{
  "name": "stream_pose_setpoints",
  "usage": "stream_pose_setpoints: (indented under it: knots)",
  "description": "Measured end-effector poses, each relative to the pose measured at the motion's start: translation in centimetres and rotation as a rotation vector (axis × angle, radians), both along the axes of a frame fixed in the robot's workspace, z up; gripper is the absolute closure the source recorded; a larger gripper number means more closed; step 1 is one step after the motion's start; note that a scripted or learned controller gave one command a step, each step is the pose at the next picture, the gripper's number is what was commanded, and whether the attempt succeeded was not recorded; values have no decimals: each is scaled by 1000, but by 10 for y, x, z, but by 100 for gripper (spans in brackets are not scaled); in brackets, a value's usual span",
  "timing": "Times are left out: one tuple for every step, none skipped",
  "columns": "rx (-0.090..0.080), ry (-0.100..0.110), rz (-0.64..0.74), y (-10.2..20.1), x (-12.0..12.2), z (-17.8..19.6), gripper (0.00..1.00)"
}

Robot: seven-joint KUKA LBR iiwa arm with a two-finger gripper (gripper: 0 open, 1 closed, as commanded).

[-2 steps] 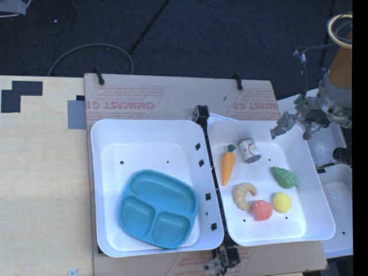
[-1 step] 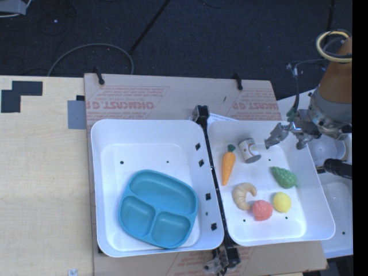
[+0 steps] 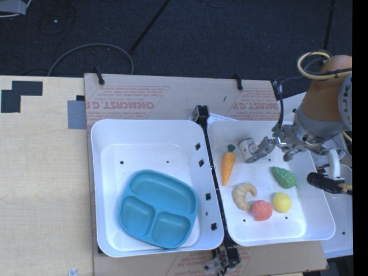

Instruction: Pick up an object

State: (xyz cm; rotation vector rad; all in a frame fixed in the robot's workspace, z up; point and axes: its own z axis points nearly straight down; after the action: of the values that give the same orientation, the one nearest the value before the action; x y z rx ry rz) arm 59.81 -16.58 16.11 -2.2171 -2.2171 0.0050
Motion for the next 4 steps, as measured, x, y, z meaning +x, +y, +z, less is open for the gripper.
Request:
stream_pose_setpoints:
  knots:
    - [0, 1, 0, -2, -9, -48, 0]
    - [-1, -2, -2, -2, -9, -36, 100]
    - [-2, -7, 2, 7, -7, 15, 100]
    - [-3, -9, 2, 9, 4, 68, 100]
